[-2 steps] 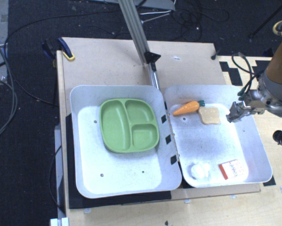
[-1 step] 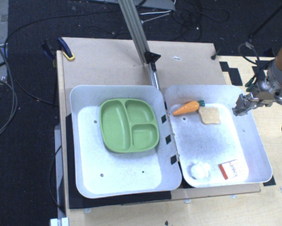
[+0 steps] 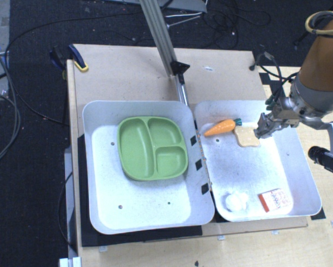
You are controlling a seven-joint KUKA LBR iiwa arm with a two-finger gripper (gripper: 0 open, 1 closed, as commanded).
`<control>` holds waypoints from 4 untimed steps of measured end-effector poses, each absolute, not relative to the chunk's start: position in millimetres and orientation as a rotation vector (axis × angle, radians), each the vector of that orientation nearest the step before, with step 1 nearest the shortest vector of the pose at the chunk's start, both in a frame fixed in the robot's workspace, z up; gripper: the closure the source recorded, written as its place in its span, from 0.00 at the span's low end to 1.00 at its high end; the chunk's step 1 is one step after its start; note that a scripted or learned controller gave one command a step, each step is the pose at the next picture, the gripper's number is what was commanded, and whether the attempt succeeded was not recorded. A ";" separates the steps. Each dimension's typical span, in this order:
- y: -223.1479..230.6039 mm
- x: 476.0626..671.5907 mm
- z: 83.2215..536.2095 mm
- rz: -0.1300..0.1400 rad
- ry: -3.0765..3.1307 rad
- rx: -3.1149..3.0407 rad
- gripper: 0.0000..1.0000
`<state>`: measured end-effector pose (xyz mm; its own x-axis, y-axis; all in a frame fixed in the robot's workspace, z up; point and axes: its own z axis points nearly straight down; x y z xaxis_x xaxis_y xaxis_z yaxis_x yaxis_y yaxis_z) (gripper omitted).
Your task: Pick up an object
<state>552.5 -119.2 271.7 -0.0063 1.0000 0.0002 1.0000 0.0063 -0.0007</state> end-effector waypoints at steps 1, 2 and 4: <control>-69.5 569.3 265.6 -0.001 -2.230 -2.213 1.00; -15.6 563.3 253.4 0.001 -2.228 -2.211 1.00; 81.1 570.5 228.6 0.002 -2.228 -2.212 1.00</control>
